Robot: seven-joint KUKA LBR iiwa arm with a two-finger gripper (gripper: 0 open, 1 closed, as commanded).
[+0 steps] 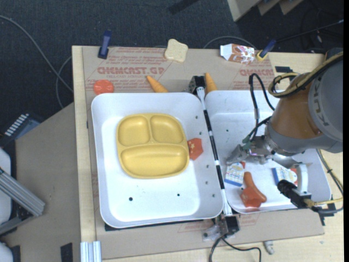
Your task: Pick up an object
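One orange toy (252, 192) lies in right bin (229, 119); stem up-left.

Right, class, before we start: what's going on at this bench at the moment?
A grey and orange robot arm reaches in from the right over the right bin, low above an orange toy and small packets. Nothing can be seen lifted. The left bin holds a yellow divided plate with a small red piece beside it.
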